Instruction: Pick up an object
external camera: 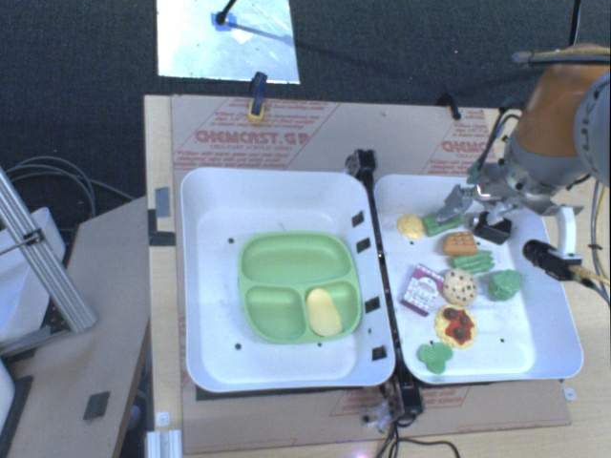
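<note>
Camera view: the gripper is seen low over the far part of the right bin, reaching in from the right below the grey wrist and its orange band. Whether anything is pinched cannot be told, since the tips are small and partly merged with the green item lying just under them. That elongated green piece is touched at one end by a small yellow piece.

Spread out nearer the camera from there are a waffle-like orange toy, green beans, a pink packet, a cookie, a green leafy lump, a pizza-like disc and a broccoli piece. A black fitting hangs beside the wrist.

In the left bin a green divided tray is set, with a yellow item in its near right compartment.

The pick appears to be at the approach or closing stage on the elongated green piece. For a sound grasp, that piece should be straddled across its narrow width, clear of the yellow neighbour, so that only one object is taken. The lift is best made straight up, and the hold checked before any travel.
</note>
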You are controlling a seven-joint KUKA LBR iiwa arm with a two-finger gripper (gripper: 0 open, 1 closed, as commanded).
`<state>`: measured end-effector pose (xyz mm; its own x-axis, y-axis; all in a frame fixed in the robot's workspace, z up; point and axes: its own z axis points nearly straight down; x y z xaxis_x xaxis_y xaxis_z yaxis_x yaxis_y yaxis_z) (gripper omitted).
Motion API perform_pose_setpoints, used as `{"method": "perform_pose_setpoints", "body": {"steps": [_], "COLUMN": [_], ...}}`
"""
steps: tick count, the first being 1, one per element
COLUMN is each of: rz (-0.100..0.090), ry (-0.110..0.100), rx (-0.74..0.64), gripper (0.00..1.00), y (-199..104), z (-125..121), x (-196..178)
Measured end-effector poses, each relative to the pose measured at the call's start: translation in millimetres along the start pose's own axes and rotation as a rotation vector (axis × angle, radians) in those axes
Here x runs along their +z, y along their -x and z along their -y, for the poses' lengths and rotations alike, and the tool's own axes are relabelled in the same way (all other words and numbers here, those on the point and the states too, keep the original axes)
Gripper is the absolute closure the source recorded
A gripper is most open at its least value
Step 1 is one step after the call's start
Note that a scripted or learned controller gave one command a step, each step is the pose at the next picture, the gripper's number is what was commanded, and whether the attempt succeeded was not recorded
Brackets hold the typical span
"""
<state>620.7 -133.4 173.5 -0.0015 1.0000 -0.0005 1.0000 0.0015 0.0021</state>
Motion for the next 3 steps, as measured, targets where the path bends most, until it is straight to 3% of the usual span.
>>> {"method": "perform_pose_setpoints", "body": {"steps": [3], "rz": [0.000], "ry": [0.000], "rx": [0.000], "gripper": [0.00], "y": [0.0], "z": [0.0], "x": [0.0]}}
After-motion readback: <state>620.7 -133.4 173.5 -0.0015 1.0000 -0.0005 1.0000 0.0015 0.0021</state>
